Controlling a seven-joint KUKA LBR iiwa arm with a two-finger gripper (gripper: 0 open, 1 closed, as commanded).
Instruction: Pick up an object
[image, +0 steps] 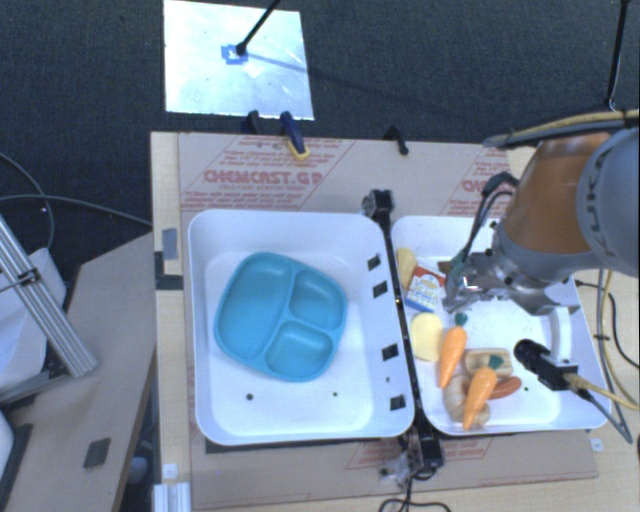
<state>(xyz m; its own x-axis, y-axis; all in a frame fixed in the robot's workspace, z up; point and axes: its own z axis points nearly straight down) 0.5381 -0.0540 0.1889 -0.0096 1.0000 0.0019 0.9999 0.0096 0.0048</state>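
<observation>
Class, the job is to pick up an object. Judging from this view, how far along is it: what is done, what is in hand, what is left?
Done: the arm has reached over the right bin, and the tool sits low above the food pile, near the upper carrot. In hand: nothing seen lifted; both carrots and the packet lie in the bin. Left: grasp one item and raise it. The blue plate lies in the left bin.

Both white bins (290, 225) look to you like smooth, slightly glossy plastic, and the blue divided plate (280, 315) in the left one has a softer, satin plastic sheen. The carrots (452, 352) look like smooth, matt toy plastic. At twelve o'clock you see a shiny, reflective metal sheet (238, 60) on dark, rough carpet (80, 90).
</observation>
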